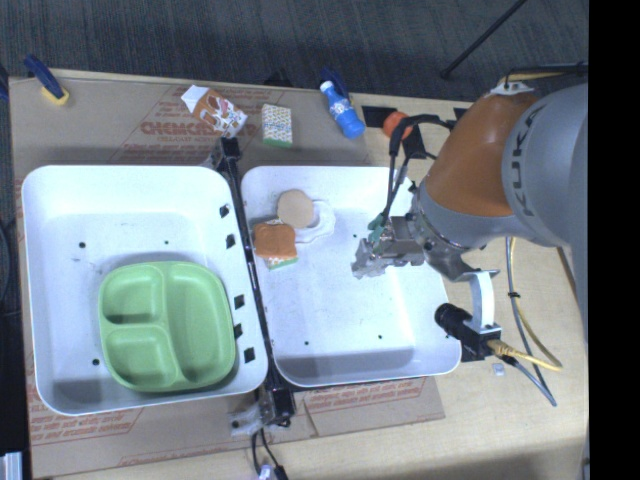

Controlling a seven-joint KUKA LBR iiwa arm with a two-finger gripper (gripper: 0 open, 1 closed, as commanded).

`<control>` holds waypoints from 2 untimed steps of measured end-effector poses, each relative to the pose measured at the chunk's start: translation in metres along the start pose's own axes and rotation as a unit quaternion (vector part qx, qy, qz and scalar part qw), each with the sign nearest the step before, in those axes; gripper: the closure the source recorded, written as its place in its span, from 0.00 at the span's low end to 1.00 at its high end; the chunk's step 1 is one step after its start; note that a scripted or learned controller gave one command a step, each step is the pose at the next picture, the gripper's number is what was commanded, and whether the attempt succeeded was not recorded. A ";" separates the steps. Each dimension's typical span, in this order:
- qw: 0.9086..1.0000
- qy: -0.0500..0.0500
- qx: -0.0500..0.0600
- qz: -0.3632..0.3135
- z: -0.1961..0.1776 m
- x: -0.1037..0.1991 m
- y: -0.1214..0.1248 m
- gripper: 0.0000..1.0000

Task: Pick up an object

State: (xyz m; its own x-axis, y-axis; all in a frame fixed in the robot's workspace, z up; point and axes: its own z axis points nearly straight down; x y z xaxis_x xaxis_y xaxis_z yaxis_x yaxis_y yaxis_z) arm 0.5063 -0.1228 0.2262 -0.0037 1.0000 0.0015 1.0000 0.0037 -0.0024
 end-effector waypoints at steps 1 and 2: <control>1.000 -0.001 0.000 -0.001 0.019 -0.017 -0.030 1.00; 1.000 -0.001 0.000 -0.001 0.018 -0.017 -0.030 0.00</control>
